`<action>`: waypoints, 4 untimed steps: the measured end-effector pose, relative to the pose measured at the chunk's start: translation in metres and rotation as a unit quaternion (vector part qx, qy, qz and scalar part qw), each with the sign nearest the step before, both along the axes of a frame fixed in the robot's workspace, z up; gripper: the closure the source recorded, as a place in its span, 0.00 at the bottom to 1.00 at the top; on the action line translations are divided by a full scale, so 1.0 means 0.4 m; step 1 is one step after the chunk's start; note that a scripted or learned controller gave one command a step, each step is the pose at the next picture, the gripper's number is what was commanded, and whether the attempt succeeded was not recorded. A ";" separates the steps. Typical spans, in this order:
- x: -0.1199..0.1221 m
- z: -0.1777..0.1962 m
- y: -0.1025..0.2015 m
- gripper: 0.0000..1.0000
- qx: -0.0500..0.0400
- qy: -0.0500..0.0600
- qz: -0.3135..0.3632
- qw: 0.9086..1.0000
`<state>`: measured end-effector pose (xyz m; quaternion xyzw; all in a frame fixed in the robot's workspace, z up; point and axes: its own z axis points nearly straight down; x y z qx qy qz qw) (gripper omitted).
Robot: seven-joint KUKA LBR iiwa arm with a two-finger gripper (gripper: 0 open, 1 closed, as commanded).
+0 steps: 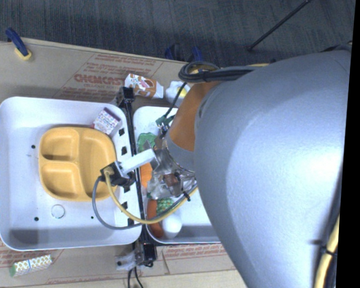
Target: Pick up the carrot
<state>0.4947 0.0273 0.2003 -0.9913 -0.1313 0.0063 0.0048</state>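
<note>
Across the right half of the view, a large grey robot arm (270, 171) with an orange band (185, 119) above its wrist reaches down over the right-hand shallow white plastic bin (189, 238), hiding most of it. To the left of the arm lies the second shallow white plastic bin (13, 159), sitting on a brown printed cardboard sheet (80, 72) that covers the bench. Inside that left bin rests a yellow plastic tray with three compartments (74, 160), well to the left of the arm. A loop of grey and yellow cable (110, 218) curves from the arm's wrist over the left bin's right edge. The metal two-finger gripper (165, 185) hangs at the end of the arm, low over the left side of the right bin; how far it is open cannot be told, nor whether it has hold of anything. The orange carrot (152, 209) lies in the right bin, directly under and just below the gripper, partly hidden by it, near the divide between the bins. Just beside the carrot's lower end sits a small white rounded object (171, 226). A small white labelled packet (107, 120) lies in the left bin's upper right corner, left of the arm, and a small brown and white carton (141, 85) rests on the cardboard above the bins
</note>
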 end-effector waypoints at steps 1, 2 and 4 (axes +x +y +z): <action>-0.047 0.113 0.126 1.00 -0.003 -0.005 -0.028 1.000; -0.041 0.109 -0.049 1.00 -0.002 -0.004 0.009 1.000; -0.046 0.371 -0.186 0.00 -0.002 -0.005 0.033 0.999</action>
